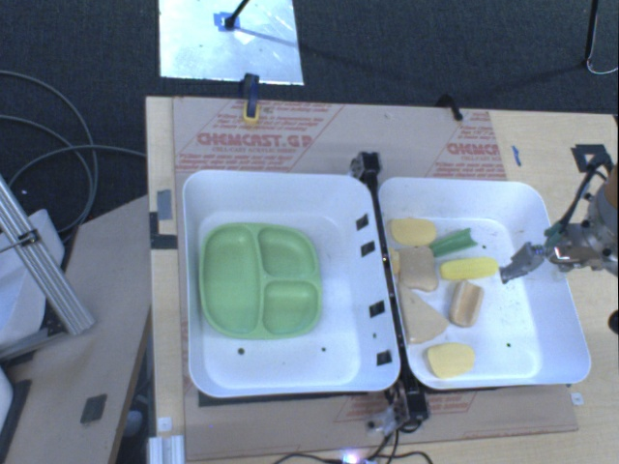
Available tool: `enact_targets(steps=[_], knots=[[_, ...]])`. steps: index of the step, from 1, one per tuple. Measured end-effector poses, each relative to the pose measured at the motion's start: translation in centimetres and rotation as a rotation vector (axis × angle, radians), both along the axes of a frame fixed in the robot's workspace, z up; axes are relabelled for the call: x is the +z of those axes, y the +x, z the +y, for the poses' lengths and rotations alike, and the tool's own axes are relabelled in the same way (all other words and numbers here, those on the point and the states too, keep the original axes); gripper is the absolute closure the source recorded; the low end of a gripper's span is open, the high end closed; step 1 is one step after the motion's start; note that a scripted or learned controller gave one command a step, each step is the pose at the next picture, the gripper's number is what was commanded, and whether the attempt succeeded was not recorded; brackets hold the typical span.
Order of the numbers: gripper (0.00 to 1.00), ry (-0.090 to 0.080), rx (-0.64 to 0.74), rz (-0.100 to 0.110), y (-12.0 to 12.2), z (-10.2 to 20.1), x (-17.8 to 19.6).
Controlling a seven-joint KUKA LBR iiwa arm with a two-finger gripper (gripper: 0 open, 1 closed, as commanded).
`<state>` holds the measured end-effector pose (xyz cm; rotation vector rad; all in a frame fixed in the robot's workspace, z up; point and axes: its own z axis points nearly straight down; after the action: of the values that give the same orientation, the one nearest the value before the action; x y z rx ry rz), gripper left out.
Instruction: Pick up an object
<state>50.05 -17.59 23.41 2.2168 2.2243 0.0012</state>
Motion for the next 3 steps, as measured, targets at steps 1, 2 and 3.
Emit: enact_targets(steps=[1, 2, 3], knots=[[0.0, 0.004, -0.002, 0.01, -1.6, 0.5, -12.0], [0.0, -0.005, 0.002, -0.01, 5.7, -3.2, -7.4], [0.0, -0.001, -0.005, 0.001, -1.6, -3.2, -4.6]])
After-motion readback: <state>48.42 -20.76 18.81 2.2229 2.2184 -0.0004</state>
